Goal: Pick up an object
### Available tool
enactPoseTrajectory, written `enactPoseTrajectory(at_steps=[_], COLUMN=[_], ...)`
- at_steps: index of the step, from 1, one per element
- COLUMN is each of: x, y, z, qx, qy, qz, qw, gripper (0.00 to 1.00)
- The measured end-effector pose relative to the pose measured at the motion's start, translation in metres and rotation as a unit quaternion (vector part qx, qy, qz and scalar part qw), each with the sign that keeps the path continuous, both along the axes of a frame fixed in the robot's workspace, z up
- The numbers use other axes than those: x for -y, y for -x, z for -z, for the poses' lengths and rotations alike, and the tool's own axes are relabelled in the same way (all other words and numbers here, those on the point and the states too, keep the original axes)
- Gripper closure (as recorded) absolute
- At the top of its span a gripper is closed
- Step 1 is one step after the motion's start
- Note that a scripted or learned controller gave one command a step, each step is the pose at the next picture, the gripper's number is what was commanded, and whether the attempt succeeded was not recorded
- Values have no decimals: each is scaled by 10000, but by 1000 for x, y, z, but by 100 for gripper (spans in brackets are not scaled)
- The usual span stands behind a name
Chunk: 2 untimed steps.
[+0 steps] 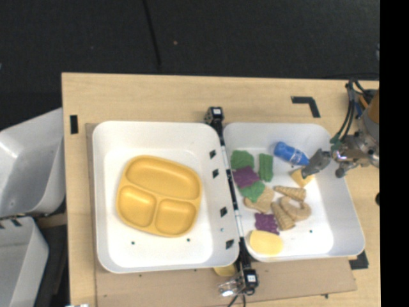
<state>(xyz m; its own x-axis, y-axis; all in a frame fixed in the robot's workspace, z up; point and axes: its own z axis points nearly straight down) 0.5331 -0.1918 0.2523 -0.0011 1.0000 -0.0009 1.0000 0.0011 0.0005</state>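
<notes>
Camera view, looking down at a slant on the worktop (160, 94). Candidate objects for picking lie clustered in the right bin (339, 232): a blue cylinder (289, 152) near the far side, a small yellow piece (300, 178) just beside it, green pieces (241, 158) and (265, 166) toward the bin's left wall, a purple piece (244, 176) touching another green piece (252, 190), several tan, cone-like pieces (287, 203) piled at the centre, a second purple piece (266, 222) below them, and a pale yellow oval (264, 242) at the near edge. The tool (314, 166) hangs over the right part of this bin, its dark tip just beside the blue cylinder and above the small yellow piece; whether its fingers are apart or together cannot be told, and nothing is visibly between them. The arm enters from the right. Left bin (108, 248): a yellow divided plate (160, 196) with three compartments, lying flat near the centre. Both bins sit side by side, touching along a central seam.
</notes>
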Motion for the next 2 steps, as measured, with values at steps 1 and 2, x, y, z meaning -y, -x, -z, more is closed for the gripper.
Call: enactPoseTrajectory(at_steps=[1, 2], x=[1, -104], y=[-1, 17], z=[-11, -9], qx=[14, -8], qy=[8, -20], qz=[-11, -46], qw=[10000, 10000], gripper=[100, 100])
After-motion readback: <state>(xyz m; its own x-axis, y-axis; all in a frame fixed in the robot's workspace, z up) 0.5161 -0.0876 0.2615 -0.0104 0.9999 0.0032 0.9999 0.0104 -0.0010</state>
